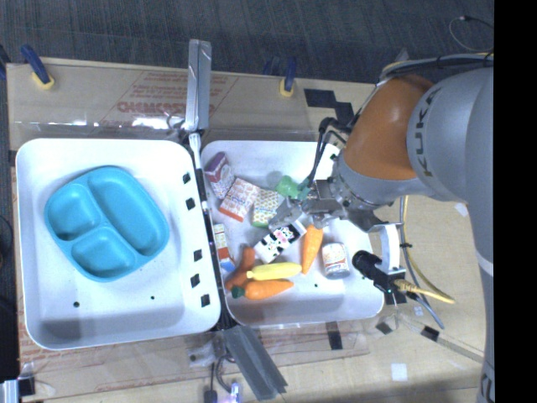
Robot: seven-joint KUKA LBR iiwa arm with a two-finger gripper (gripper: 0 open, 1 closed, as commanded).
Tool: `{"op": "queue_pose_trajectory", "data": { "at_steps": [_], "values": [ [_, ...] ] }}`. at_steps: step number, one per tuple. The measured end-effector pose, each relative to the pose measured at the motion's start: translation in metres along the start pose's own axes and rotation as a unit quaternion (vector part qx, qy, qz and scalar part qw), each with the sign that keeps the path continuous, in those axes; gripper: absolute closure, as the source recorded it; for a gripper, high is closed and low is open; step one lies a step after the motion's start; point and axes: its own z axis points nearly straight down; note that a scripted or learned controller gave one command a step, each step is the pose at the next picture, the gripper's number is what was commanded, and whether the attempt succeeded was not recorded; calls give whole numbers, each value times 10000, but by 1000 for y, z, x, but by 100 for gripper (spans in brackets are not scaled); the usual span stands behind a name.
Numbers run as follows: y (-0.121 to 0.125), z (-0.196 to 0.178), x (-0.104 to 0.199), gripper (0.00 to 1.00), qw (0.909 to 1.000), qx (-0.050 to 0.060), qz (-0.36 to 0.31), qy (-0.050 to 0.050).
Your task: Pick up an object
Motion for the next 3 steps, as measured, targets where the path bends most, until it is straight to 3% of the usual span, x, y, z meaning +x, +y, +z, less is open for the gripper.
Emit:
{"op": "queue_pose_trajectory", "data": {
  "at_steps": [1,2,3],
  "values": [
    [19,86,-51,0,9982,-103,-592,-8],
    [4,93,-77,0,9932,-193,-1149,1],
    [67,101,-59,0,9904,-97,-1379,-23]
  ]
}}
